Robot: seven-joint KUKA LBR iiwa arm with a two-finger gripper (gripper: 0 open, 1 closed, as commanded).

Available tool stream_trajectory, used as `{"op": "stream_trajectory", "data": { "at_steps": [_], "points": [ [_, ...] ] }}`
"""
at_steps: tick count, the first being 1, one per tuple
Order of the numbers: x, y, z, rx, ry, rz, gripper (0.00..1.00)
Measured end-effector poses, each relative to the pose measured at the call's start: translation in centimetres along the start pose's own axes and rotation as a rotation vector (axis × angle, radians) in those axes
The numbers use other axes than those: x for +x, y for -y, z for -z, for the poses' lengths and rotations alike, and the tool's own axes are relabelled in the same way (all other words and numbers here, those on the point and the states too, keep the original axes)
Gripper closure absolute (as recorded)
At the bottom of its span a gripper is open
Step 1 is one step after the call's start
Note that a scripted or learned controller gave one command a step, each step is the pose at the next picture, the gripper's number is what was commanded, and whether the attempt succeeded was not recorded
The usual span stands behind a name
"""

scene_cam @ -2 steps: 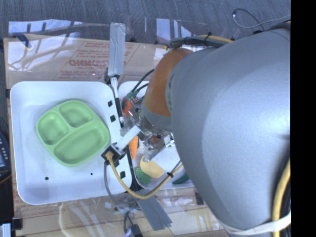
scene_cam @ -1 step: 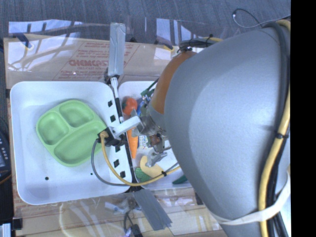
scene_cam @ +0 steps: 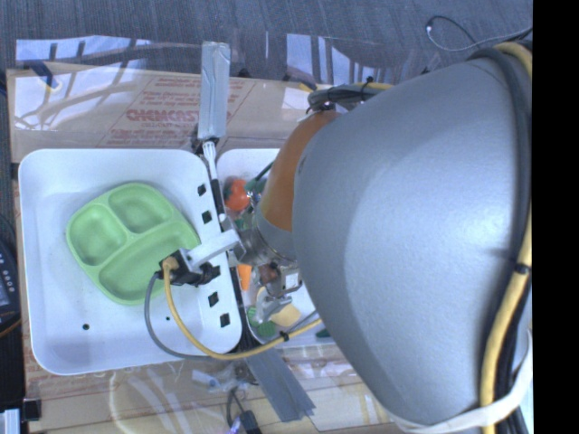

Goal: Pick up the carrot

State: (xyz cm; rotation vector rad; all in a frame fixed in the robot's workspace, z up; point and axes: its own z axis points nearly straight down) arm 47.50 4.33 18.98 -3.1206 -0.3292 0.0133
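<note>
Gripper (scene_cam: 264,283) state cannot be told, buried under the grey arm (scene_cam: 407,242) covering the right bin (scene_cam: 242,165). At nine o'clock, the left bin (scene_cam: 54,333) holds a green plate (scene_cam: 127,238). An orange bit, perhaps the carrot (scene_cam: 237,197), peeks beside the divider.

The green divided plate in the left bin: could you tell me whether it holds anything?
Empty. The green divided plate lies flat in the left bin, and all its compartments show bare green.

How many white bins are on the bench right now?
2: the left bin holds a green divided plate; the right bin sits beside it, mostly hidden under the arm.
</note>
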Motion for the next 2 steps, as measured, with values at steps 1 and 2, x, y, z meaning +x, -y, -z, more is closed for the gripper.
{"op": "stream_trajectory", "data": {
  "at_steps": [1, 2],
  "points": [
    [0.1, 0.1, 0.9, 0.003, 0.004, 0.009, 1.00],
    [-0.3, -2.0, 2.2, -0.001, -0.002, 0.236, 1.00]
  ]
}}
